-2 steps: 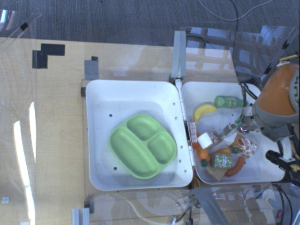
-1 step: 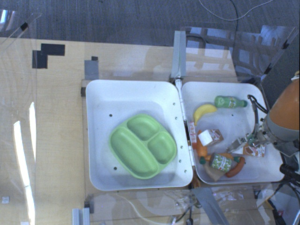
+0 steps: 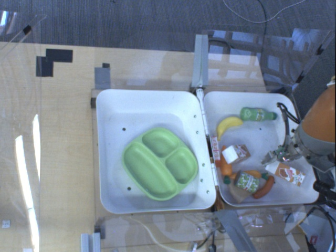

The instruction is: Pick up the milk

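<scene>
Two white bins are set side by side on the counter (image 3: 63,140). A green divided plate (image 3: 160,163) is seen in the left bin (image 3: 110,104). In the right bin (image 3: 310,196), the milk carton (image 3: 290,174) is found near the right edge, toward the front corner. The gripper (image 3: 278,155) is placed just beside the milk, at its upper left; finger state cannot be told. A banana (image 3: 229,125), green bottle (image 3: 257,114), small carton (image 3: 234,153) and carrot (image 3: 263,188) are scattered nearby.

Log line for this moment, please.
pincer low in right bin | beside milk | grasp unconfirmed | green plate in left bin
</scene>
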